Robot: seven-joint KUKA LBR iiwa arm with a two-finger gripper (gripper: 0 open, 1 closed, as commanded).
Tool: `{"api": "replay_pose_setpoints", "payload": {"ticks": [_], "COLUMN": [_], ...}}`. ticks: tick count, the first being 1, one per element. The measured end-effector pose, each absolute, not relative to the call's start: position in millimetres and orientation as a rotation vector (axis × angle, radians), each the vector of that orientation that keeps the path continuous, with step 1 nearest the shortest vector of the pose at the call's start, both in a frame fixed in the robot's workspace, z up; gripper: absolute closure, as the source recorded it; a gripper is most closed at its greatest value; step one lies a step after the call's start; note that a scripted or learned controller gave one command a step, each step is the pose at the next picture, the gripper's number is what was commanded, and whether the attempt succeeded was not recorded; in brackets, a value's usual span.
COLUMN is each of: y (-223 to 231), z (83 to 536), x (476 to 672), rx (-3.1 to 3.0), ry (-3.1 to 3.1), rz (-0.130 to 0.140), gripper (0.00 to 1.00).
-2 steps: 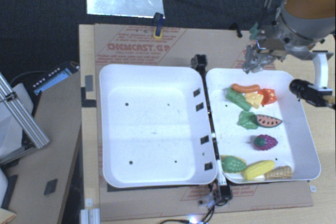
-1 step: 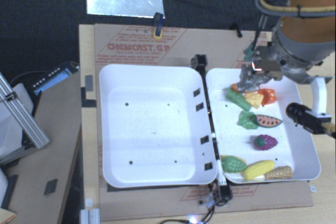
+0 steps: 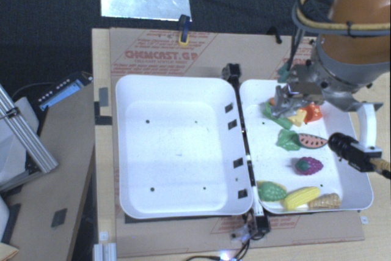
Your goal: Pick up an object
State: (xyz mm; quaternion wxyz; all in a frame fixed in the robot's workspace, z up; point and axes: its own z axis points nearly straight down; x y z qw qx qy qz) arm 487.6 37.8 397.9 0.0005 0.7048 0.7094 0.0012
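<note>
Several toy foods crowd the right bin (image 3: 360, 192), and that crowding is my main worry. My end effector (image 3: 285, 106) sits low over the bin's upper left part, right by a cluster: a dark green piece (image 3: 273, 112), a yellow piece (image 3: 299, 118) and an orange-red piece (image 3: 312, 112), all touching or nearly so. From this angle I cannot tell how the end effector is set, nor whether anything is caught in it, because the wrist housing covers the tips.

If I close here, I judge it could nip two items at once, or push one aside against the bin wall and come up with nothing. A rounded piece could also squirt out sideways.

Further down lie a green leafy piece (image 3: 287, 140) just beside a watermelon slice (image 3: 311, 141), then purple grapes (image 3: 308, 164), and along the bottom edge a green vegetable (image 3: 271, 191), a corn cob (image 3: 302, 197) and a cone-shaped item (image 3: 325, 200). The left bin (image 3: 128, 101) holds nothing I can pick. A black fitting (image 3: 354, 151) on the arm hides part of the right rim.
</note>
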Motion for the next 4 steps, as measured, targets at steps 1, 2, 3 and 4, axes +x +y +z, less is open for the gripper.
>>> {"api": "replay_pose_setpoints", "payload": {"ticks": [1, 2, 3, 4], "y": [103.1, 65.0, 32.6, -9.8], "z": [543.5, 534.9, 484.4, 443.8], "x": [486.7, 530.0, 594.7, 669.4], "rx": [2.202, 2.221, 2.224, 2.222], "ry": [2.227, 2.218, 2.218, 2.217], "rz": [0.028, 0.003, -0.005, 0.0], "gripper": [1.0, 1.0, 1.0, 1.0]}}
